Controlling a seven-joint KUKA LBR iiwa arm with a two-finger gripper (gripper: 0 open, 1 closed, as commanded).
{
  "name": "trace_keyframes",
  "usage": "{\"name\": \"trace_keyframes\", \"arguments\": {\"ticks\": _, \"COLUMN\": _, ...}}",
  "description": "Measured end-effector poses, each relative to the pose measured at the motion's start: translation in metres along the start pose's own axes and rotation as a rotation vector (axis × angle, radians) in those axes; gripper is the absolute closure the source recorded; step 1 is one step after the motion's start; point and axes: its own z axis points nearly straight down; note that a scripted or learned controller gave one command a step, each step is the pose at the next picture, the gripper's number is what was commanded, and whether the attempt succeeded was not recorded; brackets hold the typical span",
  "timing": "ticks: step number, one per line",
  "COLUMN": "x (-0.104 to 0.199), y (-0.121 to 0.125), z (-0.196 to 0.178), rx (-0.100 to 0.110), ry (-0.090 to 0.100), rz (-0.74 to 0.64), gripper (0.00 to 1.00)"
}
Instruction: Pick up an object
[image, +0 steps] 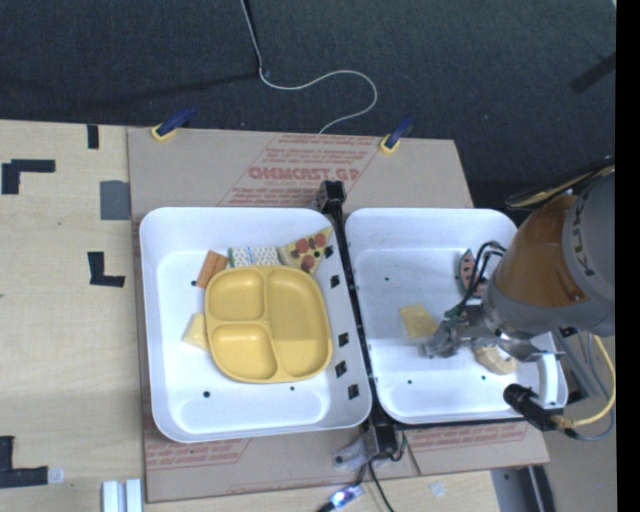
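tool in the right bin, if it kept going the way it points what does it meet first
Probably the small yellow piece just left of the tool, or the right bin floor first; depth is unclear.

My arm (560, 270) comes in from 3 o'clock, orange band up, wrist bent down, gripper (440, 345) low, pointing toward 9 o'clock.

Arm (585, 265): bulky rounded grey housing, wide orange band (535, 265) above wrist. Thin black cable loops off wrist at 11 o'clock of band. Gripper (440, 345): dark grey metal, small and angular. Black cylindrical fitting plus yellowish cable at 5 o'clock of arm.
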Motion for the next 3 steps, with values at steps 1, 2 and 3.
{"name": "trace_keyframes", "arguments": {"ticks": 1, "x": -0.008, "y": 0.0, "z": -0.046, "rx": 0.0, "ry": 0.001, "rz": 0.001, "gripper": 1.0}}
{"name": "trace_keyframes", "arguments": {"ticks": 2, "x": 0.002, "y": 0.001, "z": -0.094, "rx": -0.001, "ry": 0.002, "rz": -0.002, "gripper": 1.0}}
{"name": "trace_keyframes", "arguments": {"ticks": 3, "x": 0.003, "y": 0.002, "z": -0.131, "rx": -0.001, "ry": 0.002, "rz": -0.002, "gripper": 1.0}}
